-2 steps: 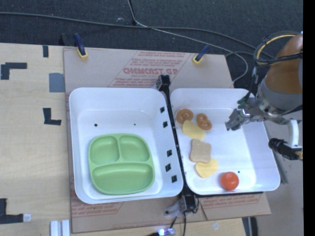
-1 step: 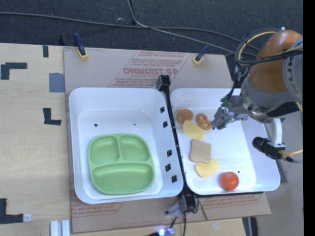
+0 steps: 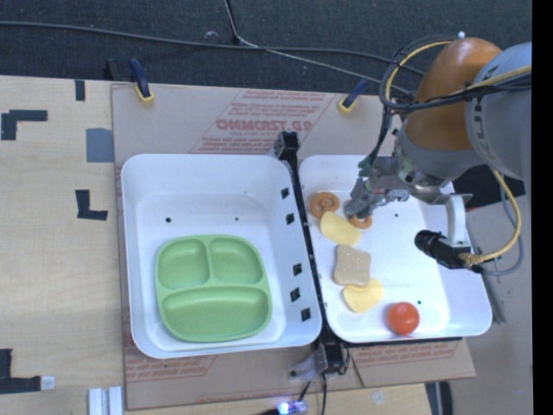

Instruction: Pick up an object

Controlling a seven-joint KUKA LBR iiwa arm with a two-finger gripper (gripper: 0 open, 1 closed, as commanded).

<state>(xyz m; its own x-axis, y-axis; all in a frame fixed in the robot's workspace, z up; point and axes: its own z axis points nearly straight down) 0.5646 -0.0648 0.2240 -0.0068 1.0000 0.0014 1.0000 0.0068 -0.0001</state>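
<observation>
Over the right white plastic bin (image 3: 449, 314), the grey two-finger gripper (image 3: 359, 207) sits just above a small brown ring-shaped toy (image 3: 362, 222), beside a yellow wedge (image 3: 339, 228). Fingers look narrow, prob. holding nothing. Toy seems light, stiff, slippery; pinch across the rim.

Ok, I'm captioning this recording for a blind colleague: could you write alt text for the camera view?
A grey arm's gripper is low in the right bin, by an orange ring and a yellow piece, with a pretzel, toast, a yellow heart and a tomato around. The left bin holds a green tray.
</observation>
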